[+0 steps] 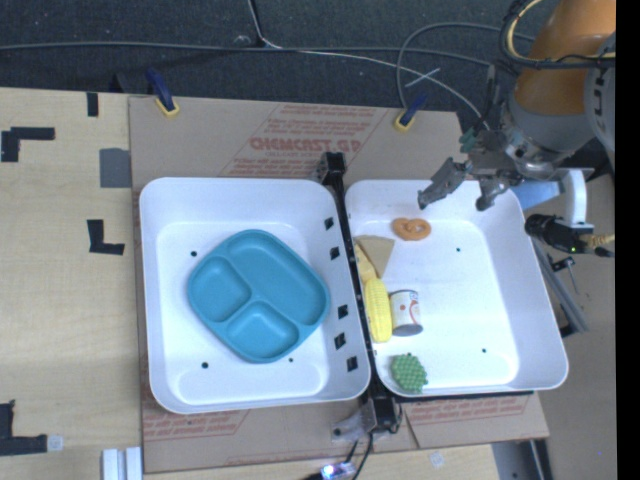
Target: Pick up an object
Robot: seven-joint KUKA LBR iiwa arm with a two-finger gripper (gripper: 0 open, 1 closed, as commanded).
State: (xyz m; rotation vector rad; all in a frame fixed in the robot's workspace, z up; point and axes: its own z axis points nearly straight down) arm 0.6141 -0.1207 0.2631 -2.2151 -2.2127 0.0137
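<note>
The claw (462, 190) is being held spread and empty above the far rim of the right bin (500, 298). Just below it, a flat orange ring-shaped toy (411, 229) is lying on smooth white plastic.

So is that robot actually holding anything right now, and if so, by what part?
Nothing is held. The tool hangs open above the right bin's far edge, with nothing between its fingers. The orange pretzel-like piece lies nearby, untouched.

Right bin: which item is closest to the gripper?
The orange pretzel-like piece, lying just below the open gripper; corn, can and green piece lie farther down.
</note>
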